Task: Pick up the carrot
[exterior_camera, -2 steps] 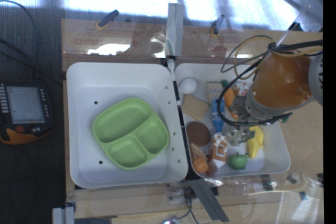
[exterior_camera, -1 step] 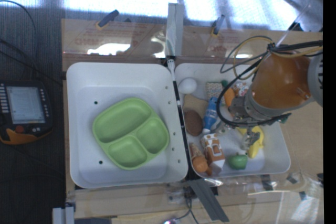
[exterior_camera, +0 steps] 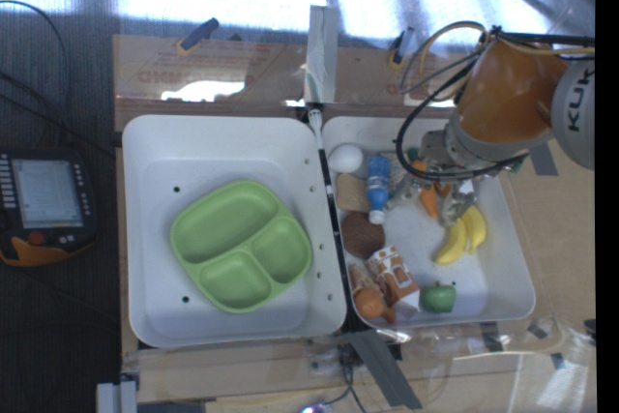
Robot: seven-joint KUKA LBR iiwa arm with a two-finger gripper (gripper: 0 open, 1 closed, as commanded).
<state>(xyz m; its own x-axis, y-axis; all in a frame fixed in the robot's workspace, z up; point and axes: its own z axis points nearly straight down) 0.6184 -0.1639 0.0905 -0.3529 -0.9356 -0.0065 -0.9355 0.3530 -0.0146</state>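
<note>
The carrot (exterior_camera: pixel 428 200) is a small orange piece in the upper middle of the right bin (exterior_camera: pixel 513 276), between a blue bottle (exterior_camera: pixel 378 181) and a yellow banana (exterior_camera: pixel 462 235). My gripper (exterior_camera: pixel 441 191) is low inside that bin, directly over the carrot and partly covering it. The arm's orange band (exterior_camera: pixel 503 92) rises up and to the right. Only the carrot's lower left end is visible below the gripper, and I cannot make out whether it is gripped.
The right bin also holds a white egg (exterior_camera: pixel 345 157), a brown round item (exterior_camera: pixel 363 232), a small carton (exterior_camera: pixel 392 274), an orange fruit (exterior_camera: pixel 370 305) and a green apple (exterior_camera: pixel 438 297). A green divided plate (exterior_camera: pixel 242 245) lies in the left bin (exterior_camera: pixel 155 160).
</note>
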